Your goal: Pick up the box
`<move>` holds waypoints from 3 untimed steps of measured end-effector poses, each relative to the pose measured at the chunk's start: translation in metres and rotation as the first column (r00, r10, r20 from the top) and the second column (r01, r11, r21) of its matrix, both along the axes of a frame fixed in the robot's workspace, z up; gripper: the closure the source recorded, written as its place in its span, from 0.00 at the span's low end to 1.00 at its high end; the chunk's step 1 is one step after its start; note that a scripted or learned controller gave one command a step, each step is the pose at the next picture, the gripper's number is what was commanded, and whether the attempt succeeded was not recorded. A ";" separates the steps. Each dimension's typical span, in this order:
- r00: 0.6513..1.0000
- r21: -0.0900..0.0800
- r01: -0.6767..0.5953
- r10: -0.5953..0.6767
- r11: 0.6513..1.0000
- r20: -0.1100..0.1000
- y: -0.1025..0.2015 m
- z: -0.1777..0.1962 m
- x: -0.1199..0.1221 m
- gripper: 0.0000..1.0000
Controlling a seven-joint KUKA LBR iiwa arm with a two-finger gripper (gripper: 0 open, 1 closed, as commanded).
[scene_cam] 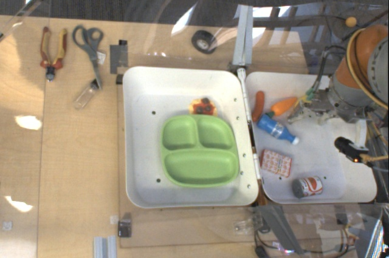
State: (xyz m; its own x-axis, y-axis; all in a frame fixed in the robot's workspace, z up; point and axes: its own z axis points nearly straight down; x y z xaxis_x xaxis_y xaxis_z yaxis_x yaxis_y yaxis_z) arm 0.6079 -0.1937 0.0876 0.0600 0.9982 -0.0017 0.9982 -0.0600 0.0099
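The box [276, 162] lies flat in the right bin [340, 193], just beside its left wall — below the blue bottle [277, 129] and up-left of the can [307, 186]. The arm [364, 68] hangs over the bin's far right corner, well apart from the box.

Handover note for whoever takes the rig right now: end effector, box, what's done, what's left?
End effector: over the right bin, upper part, near the carrot. Nothing visibly held.
Box: lying flat in the right bin, near its left wall, below the blue bottle and up-left of the can. Apart from the end effector.
Left bin: green tray, small orange item above it.
Done: nothing, box not picked.
Left: move down-left to the box, grasp, lift.
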 end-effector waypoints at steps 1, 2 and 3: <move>0.998 0.002 -0.053 0.053 0.999 -0.032 0.003 -0.002 0.056 0.00; 0.977 -0.001 -0.212 0.212 0.977 -0.001 0.021 0.001 -0.013 0.00; 0.997 0.001 -0.080 0.080 0.997 -0.002 0.062 0.000 0.034 0.00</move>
State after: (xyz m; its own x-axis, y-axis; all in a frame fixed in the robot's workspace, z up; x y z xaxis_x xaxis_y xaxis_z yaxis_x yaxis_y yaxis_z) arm 0.6424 -0.1320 0.0876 -0.0204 0.9998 -0.0011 0.9998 0.0204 0.0080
